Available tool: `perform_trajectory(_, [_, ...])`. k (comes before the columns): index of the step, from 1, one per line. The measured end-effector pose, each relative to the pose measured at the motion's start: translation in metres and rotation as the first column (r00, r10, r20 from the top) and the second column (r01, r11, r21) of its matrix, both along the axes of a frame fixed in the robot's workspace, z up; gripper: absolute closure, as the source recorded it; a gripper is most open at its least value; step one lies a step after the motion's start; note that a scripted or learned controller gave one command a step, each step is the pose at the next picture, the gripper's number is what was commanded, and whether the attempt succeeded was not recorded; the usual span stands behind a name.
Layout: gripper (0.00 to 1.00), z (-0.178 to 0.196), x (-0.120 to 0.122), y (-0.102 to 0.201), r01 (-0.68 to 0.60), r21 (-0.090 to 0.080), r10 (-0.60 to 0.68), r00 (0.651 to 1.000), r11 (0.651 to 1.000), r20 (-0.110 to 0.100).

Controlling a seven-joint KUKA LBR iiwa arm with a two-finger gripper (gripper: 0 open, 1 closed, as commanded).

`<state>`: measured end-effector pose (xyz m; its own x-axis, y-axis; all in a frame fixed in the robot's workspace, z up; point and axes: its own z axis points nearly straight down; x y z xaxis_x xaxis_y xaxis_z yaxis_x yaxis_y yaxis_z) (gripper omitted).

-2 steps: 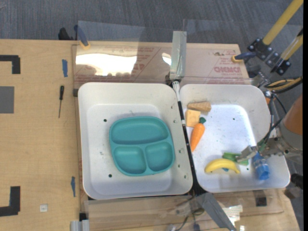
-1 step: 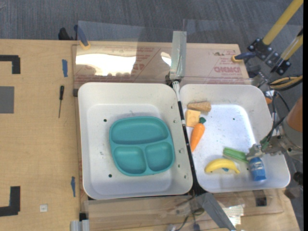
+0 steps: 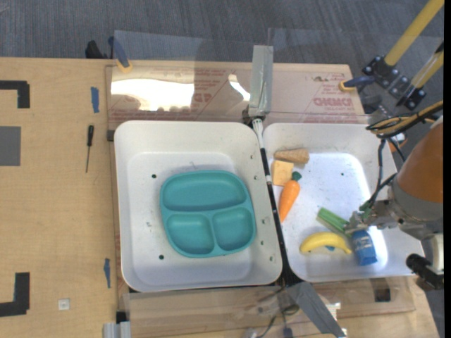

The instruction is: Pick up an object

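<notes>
End effector (image 3: 361, 222) partly hides green block (image 3: 330, 219) beside banana (image 3: 325, 243).

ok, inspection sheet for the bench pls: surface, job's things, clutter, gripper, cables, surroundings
Surface: two white bins side by side, left bin and right bin, on a wooden bench.
Job's things: right bin holds a carrot, banana, green block, blue can, tan block and bread roll.
Clutter: teal divided plate in the left bin; screwdriver on the bench.
Gripper: gripper low over the right bin, near the green block and blue can; finger state unclear.
Cables: black cables by the arm.
Surroundings: clear panels behind the bins, grey floor.
</notes>
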<state>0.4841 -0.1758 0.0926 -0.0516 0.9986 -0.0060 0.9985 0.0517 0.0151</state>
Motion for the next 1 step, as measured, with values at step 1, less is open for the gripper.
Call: perform_trajectory(1, [1.00, 0.1762, -0.0016, 0.0369, -0.014, 0.003, 0.014, 1.000, 1.000, -0.003])
